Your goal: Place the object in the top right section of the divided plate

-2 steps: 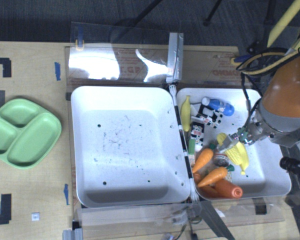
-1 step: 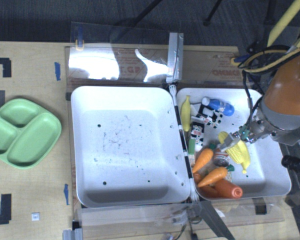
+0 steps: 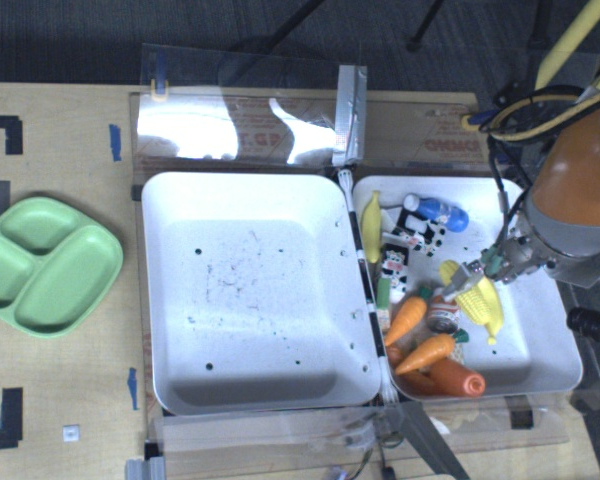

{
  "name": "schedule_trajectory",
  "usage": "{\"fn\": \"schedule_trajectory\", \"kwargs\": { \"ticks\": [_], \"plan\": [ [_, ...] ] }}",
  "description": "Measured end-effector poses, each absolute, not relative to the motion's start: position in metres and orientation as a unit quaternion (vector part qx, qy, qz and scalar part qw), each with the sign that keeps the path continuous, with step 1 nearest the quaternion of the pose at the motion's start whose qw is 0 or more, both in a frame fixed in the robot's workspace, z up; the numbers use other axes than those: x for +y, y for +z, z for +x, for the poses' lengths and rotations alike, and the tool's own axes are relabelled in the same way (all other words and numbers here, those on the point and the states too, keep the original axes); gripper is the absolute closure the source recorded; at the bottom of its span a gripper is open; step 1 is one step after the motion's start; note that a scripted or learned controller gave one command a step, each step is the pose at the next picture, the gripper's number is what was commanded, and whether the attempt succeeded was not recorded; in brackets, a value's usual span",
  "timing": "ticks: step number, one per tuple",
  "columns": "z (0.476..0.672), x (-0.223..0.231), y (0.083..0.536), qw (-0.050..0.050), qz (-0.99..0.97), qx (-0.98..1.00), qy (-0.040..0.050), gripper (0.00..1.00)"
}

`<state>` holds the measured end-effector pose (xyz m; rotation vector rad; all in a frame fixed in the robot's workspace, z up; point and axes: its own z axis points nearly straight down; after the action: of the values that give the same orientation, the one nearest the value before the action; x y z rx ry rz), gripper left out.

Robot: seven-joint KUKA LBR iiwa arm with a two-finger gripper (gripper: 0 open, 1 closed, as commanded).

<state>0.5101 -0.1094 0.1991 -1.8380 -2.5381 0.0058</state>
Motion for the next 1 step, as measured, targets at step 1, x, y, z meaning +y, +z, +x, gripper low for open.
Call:
{"fn": "schedule_trajectory", "kwargs": {
  "ticks": [1],
  "plan": [
    [0.5113,-0.1101,0.2062,0.004,-0.587,-0.810,0.0023,1.00]
  ]
}}
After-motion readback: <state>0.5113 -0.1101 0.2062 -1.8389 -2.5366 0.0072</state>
